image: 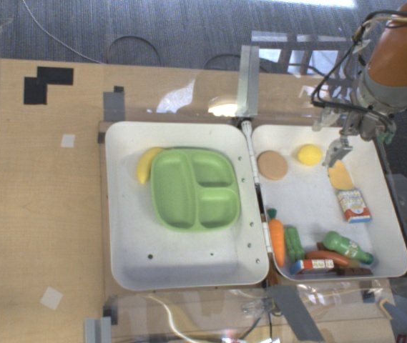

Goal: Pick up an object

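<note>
Two white bins sit side by side mid-frame. The left bin (pixel 128 256) holds a green tray (pixel 192 189) with a banana (pixel 144 164) tucked just beside its upper left edge. The right bin (pixel 396 252) carries the clutter.

The gripper (pixel 337 153) hangs in the upper right of the frame, over the top of the right bin, between a lemon (pixel 308 154) on its left and an orange wedge (pixel 340 176) just below it. Whether it is open or closed cannot be told from this slant. Nothing is visibly gripped.

Likely target: the wedge, nearest the tip, lying flat on the bin floor. It looks like a light, stiff plastic play-food piece, thin and low, so hard to get under. Best taken across its narrow width, pressing down to the floor first.

The lemon is rounder and smooth. It would likely roll or squirt out unless pinched across its middle.

Other items:
- tan disc (pixel 272 165), upper left of the right bin, flat and wide, poor for a pinch
- small carton (pixel 353 206) right of centre, boxy, an easy grip on its flat sides
- carrot (pixel 277 241), green bottle (pixel 347 247) and a red packet (pixel 317 264) crowded along the bottom edge, touching or nearly so, so awkward to isolate.
</note>
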Available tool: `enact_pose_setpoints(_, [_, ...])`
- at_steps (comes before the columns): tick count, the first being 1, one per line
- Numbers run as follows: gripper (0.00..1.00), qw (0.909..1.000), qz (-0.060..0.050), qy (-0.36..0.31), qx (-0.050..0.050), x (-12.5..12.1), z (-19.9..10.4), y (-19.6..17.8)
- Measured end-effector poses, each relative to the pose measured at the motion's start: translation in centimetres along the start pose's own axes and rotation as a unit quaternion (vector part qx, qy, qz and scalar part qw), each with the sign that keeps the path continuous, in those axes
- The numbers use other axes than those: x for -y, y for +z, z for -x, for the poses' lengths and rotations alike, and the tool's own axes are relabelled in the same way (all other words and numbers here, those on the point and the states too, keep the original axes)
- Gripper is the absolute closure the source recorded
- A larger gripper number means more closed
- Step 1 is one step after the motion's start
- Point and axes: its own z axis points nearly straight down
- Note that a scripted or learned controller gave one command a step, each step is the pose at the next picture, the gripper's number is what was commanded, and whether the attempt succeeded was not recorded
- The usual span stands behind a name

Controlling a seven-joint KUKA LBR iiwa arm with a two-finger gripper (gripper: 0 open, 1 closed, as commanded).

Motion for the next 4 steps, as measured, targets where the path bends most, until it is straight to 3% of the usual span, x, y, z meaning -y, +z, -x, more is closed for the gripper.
enact_pose_setpoints(1, [0.0, 0.9965, -0.001, 0.084, 0.002, 5.5, -3.6, 10.2])
enact_pose_setpoints(2, [0.0, 0.9817, -0.001, 0.191, 0.001, 5.4, -11.0, 10.2])
enact_pose_setpoints(3, [0.0, 0.9716, 0.0, 0.237, 0.002, 0.7, -9.9, 10.1])
enact_pose_setpoints(4, [0.0, 0.9827, -0.001, 0.185, 0.003, 5.6, -3.7, 2.8])
